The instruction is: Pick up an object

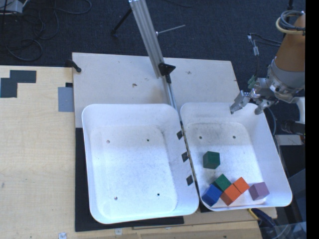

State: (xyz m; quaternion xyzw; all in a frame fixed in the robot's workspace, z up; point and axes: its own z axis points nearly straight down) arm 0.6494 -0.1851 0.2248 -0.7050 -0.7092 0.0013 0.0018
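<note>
Now the grey arm with the orange band hangs at three o'clock, its two-finger gripper point(247, 103) above the far rim of the right shallow white bin point(279, 158), fingers spread apart with nothing between them. Down at five o'clock sit the dark green cube point(211, 159), blue cube point(211, 194), orange block point(235, 190) and purple cube point(258, 190).

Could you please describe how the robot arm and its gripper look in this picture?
The arm shows an orange band above a grey wrist section. A pale looped cable sits at its top. The gripper is grey metal, with small parts and thin wires around it, and a little green spot near its base.
</note>
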